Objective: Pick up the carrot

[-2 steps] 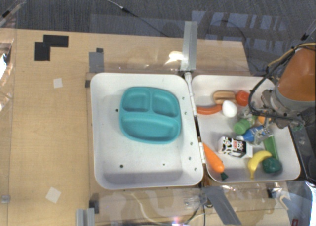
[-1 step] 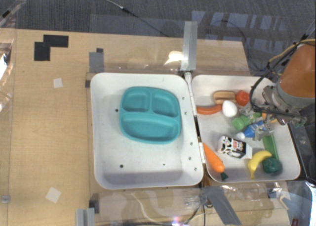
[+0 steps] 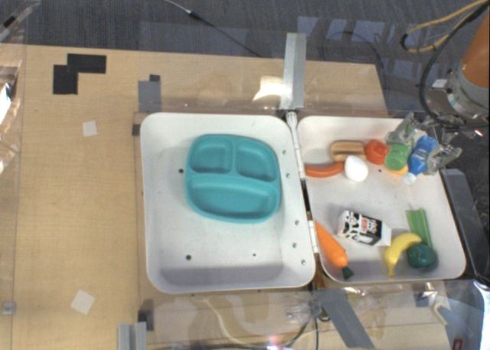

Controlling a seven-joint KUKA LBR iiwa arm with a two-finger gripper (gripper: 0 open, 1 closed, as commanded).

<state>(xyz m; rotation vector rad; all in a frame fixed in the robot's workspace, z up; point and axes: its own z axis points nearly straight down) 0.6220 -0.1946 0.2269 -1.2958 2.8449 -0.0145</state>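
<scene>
Orange carrot (image 3: 331,244): lying slanted at the near-left corner of the right bin (image 3: 452,210), against the wall shared with the left bin (image 3: 164,210); it is sitting well apart from the hand, diagonally across the bin from it, green tip pointing toward the bin's front edge.

Hand (image 3: 419,139): hovering at the bin's far-right corner, just above the green and blue toys (image 3: 409,155); nothing is showing between its fingers, and whether they are spread or pressed together I cannot tell.

Risk, wall: the carrot is hugging the bin wall, so a finger coming down on that side is likely catching the rim or pushing the carrot away instead of straddling it.

Risk, neighbours: the milk carton (image 3: 361,227) is sitting just beside the carrot on the side nearer the hand; a descent slightly off is probably nudging it or closing on it.

Risk, shape: the carrot is tapering and smooth, so a pinch near the thin end is likely slipping.

Left bin: holding a teal tray (image 3: 232,178), far from the hand.
</scene>
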